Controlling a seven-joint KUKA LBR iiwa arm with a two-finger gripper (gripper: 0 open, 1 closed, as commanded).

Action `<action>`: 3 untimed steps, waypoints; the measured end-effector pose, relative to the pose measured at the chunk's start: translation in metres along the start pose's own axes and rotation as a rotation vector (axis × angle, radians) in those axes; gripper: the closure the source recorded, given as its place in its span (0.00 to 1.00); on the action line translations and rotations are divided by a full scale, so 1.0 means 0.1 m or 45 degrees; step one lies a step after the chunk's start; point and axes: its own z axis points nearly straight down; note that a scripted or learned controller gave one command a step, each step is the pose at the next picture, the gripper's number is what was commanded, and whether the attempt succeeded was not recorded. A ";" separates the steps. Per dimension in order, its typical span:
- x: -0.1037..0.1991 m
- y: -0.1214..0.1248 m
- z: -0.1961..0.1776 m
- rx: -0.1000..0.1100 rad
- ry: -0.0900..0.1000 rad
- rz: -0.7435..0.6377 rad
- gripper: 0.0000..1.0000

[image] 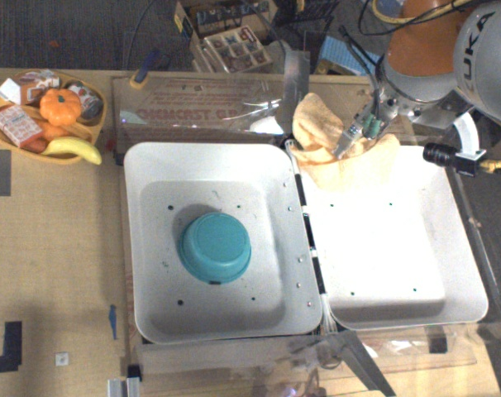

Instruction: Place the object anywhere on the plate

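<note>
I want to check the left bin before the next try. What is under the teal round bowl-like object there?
The teal round object lies upside down on the left white bin's floor. It covers whatever is beneath or inside it, so that cannot be seen.

Wooden bench (52, 246) lying under two white bins (151, 180). Basket of toy food (44, 118) sitting far-left corner. Dark carpet (60, 15) and cluttered boxes (226, 27) showing behind.
</note>
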 end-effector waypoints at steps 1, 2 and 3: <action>0.50 0.08 -0.11 0.000 0.004 -0.505 1.00; 1.07 0.22 -0.09 -0.002 0.004 -1.011 1.00; 1.59 0.39 -0.12 -0.002 0.005 -1.068 1.00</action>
